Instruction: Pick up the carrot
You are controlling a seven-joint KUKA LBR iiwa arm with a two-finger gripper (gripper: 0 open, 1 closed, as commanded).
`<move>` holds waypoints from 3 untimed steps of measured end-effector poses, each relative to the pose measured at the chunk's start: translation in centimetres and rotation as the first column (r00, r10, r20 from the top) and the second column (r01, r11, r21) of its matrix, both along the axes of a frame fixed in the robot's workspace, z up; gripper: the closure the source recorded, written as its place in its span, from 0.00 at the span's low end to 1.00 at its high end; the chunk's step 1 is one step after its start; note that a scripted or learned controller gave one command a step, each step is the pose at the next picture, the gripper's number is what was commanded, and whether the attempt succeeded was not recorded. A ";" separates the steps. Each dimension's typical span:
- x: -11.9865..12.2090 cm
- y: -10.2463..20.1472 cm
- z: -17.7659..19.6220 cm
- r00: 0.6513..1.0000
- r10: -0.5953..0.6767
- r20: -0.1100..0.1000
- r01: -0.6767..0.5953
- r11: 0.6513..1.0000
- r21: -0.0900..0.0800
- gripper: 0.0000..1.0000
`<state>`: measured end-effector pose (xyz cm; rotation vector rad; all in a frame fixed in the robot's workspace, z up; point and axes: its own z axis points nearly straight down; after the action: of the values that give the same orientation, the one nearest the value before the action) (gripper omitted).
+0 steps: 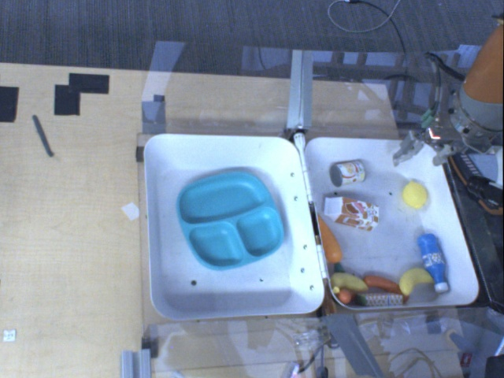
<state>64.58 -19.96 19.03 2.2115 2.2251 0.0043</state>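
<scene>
Two white bins sit side by side on the bench (pixel 71 235), and I take the right bin (pixel 465 286) as my landmark. The carrot (pixel 331 245) lies inside it against its left wall, about midway down, just below a small printed carton (pixel 351 213). Up near the bin's far edge I see a tin can (pixel 347 172) on its side, and a yellow ball (pixel 415 195) to the right of the carton. Along the near wall lie a banana (pixel 415 279), a blue bottle (pixel 432 261) and a few more vegetables I cannot sort out. My hand (pixel 421 150) hangs at the bin's far right corner, well apart from the carrot, fingers spread with nothing between them. The left bin (pixel 161 211) holds a blue divided tray (pixel 228 219).
</scene>
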 end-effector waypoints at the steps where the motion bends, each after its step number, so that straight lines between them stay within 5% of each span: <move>1: -3.9 5.2 -10.1 0.963 0.270 0.005 -0.270 0.963 -0.003 0.00; 2: -8.9 5.5 -5.1 1.000 -0.003 -0.001 0.003 1.000 0.001 0.00; 3: -1.1 3.1 5.2 0.984 -0.178 0.002 0.178 0.984 0.000 0.00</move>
<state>63.53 -16.89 24.22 2.3996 2.0178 0.0061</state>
